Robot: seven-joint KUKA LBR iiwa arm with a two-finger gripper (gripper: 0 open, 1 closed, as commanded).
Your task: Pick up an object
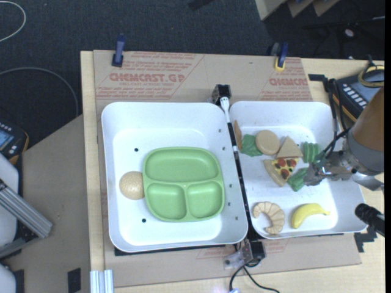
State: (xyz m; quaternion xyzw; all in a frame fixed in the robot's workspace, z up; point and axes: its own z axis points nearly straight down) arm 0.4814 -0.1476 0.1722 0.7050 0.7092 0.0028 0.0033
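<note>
The right bin (317, 112) holds several toy foods: a round tan cookie (267, 142), a pizza slice (281, 168), a wedge of bread (288, 148), green leafy pieces (310, 152), a croissant (270, 216) and a yellow banana (308, 214). My gripper (313, 177) comes in from the right and is down at the green leafy piece (299, 179) beside the pizza slice. Whether it grips anything is hidden by its own body.
In the left bin (122, 118) lie a green three-compartment plate (183, 183) and a beige round bun (131, 185) at the plate's left. Blue clamps (118, 52) hold the cardboard base at the back. A black device (360, 96) sits at the far right.
</note>
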